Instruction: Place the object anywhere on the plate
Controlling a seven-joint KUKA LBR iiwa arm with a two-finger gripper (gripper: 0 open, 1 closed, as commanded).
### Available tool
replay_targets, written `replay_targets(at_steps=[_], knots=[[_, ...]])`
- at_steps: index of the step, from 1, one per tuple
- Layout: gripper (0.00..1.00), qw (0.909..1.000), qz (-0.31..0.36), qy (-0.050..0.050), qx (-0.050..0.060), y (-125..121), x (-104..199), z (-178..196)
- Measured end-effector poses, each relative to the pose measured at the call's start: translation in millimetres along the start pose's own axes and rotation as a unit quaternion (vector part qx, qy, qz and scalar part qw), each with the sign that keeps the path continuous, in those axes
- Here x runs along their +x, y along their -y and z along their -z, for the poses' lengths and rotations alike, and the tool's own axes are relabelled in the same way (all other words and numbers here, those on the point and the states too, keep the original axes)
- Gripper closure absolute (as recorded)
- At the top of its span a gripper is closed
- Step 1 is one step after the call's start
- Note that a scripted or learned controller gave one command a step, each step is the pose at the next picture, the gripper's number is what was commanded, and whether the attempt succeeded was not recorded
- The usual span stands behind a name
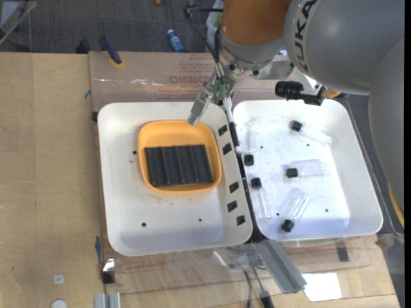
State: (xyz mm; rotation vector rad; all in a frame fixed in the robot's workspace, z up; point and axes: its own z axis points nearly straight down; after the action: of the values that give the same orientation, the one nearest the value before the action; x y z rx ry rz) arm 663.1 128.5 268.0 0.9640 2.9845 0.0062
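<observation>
- Grey robot arm (347, 31), with its orange band, fills the top right and reaches down toward the two white bins on the counter (38, 172).
- Left bin (122, 230) holds a yellow plate (149, 136) with a dark ribbed block (178, 165) already lying flat in its middle.
- Gripper (204, 104) hangs just above the plate's far rim, beyond the block and apart from it; nothing shows between the fingers, and whether they are apart or together cannot be told.
- Right bin (359, 217) holds clear vials with black caps (294, 207).
- Judgement: the block looks placed; lifting straight up would avoid nudging the rim.
</observation>
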Motion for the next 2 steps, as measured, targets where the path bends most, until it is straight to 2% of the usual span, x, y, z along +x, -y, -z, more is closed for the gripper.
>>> replay_targets(at_steps=[1,2], knots=[[0.00,1.0000,0.000,0.000,0.000,0.0,0.0,0.0],[0.00,0.9987,0.050,0.000,0.000,-2.0,6.8,4.4]])
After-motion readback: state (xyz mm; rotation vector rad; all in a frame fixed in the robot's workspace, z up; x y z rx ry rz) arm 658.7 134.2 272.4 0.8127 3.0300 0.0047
